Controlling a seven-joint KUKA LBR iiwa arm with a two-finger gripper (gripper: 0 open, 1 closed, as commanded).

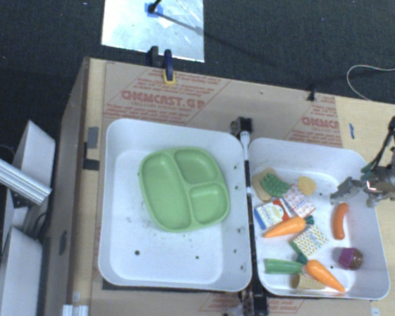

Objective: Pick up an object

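Note:
The right bin (375,280) holds several toy foods. A red sausage (339,221) lies upright near its right side, with a purple plum (350,257) below it. Two orange carrots (285,227) (324,274) lie in the middle and at the front. My gripper (352,198) hangs over the bin's upper right, just above the sausage's top end. Its fingers (338,192) are spread open with nothing between them.
A green divided plate (183,189) sits in the left bin (116,251). Small printed boxes (270,213) (308,240) (297,199), a green pod (283,267), a green leafy piece (272,185) and a yellow piece (307,185) crowd the right bin's left half. A divider bar (247,209) runs between the bins.

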